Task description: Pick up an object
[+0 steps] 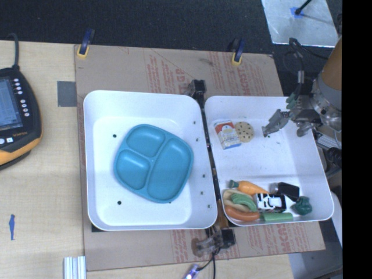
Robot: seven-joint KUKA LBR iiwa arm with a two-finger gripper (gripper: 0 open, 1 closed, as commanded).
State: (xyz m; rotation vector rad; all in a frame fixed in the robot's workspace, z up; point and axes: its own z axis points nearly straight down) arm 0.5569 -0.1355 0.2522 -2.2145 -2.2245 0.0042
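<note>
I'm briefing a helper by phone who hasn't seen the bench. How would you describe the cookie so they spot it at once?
Look in the right bin, at its far left corner. There lies the cookie, beside a small red-and-white packet. It is the one round, tan, dark-speckled thing, apart from the toy pile along the near edge.

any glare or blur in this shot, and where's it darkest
Camera view: soft overall, fine print on the snack packet unreadable; white bins bright but not blown out; blue plate evenly lit, no hard glare; gripper slightly blurred; darkest along the black floor at top.
</note>
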